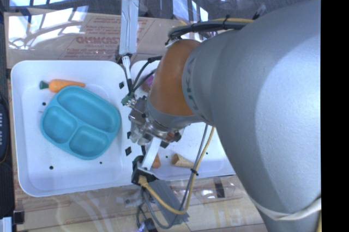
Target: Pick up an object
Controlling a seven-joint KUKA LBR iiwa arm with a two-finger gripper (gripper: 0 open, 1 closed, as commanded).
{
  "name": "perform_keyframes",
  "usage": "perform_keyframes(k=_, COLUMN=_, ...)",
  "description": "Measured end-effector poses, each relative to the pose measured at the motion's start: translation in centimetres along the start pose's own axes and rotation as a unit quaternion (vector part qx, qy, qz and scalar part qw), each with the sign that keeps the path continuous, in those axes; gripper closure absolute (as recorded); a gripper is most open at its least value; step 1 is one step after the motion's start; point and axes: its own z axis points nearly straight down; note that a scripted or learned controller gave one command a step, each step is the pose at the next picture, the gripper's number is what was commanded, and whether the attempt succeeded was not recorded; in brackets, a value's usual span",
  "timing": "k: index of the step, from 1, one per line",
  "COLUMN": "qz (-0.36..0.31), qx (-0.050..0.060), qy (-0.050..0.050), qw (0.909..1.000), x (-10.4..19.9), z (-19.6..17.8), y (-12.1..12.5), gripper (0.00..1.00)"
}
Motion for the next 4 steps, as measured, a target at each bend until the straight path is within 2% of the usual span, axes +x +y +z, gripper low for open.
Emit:
perform_keyframes(k=1, qz=-0.076, qx=0.001, qy=0.0, qw=0.9971, x=0.5, z=0.0, y=-0.3, gripper=1.0)
perform_keyframes(k=2, qz=-0.203, qx=-0.003, qy=0.001, qw=0.9791, x=2.2, z=-0.1, y=1.3, gripper=1.0)
perform_keyframes(k=3, qz=-0.299, qx=-0.003, qy=0.0, qw=0.9542, x=7.3, z=2.1, y=1.2, gripper=1.0)
perform_keyframes(k=4, qz=-0.242, qx=-0.003, qy=0.0, qw=0.9703, x=8.9, z=1.3, y=-0.4, gripper=1.0)
